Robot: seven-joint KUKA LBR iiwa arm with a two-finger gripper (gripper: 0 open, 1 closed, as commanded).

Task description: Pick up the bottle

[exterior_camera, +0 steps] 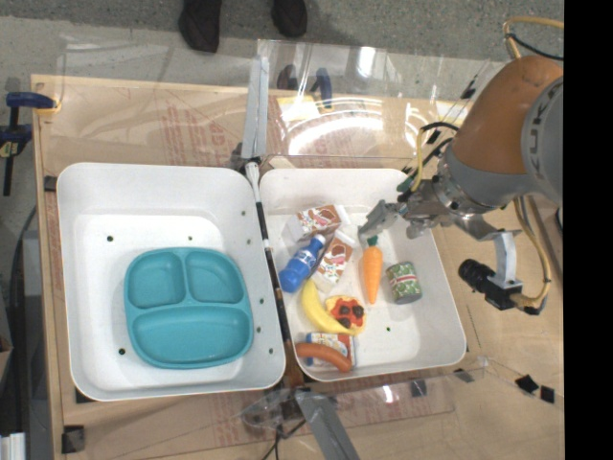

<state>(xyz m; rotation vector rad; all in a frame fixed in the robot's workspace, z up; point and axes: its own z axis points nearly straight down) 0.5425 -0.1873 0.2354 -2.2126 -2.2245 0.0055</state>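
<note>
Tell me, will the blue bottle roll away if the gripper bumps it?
Probably a little: the blue bottle lies on its side and looks round. The banana and snack packet beside it may stop it. It looks like light, slippery plastic.

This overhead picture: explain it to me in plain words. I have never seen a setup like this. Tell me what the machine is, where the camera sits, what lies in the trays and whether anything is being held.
The camera sits above a bench and looks down at a slant. The machine is a robot arm, grey and orange, reaching in from the right. At its tip is a two-finger gripper, its tool for grasping.

Two shallow white bins stand side by side. The left bin holds a teal divided plate. The right bin holds toy food: a blue bottle, a carrot, a banana, a small green can, a hot dog and some packets.

The gripper hovers over the right bin, just above the carrot. Nothing sits between its fingers, so it holds nothing. The bottle, which it is meant to pick up, lies untouched to the gripper's left.
</note>
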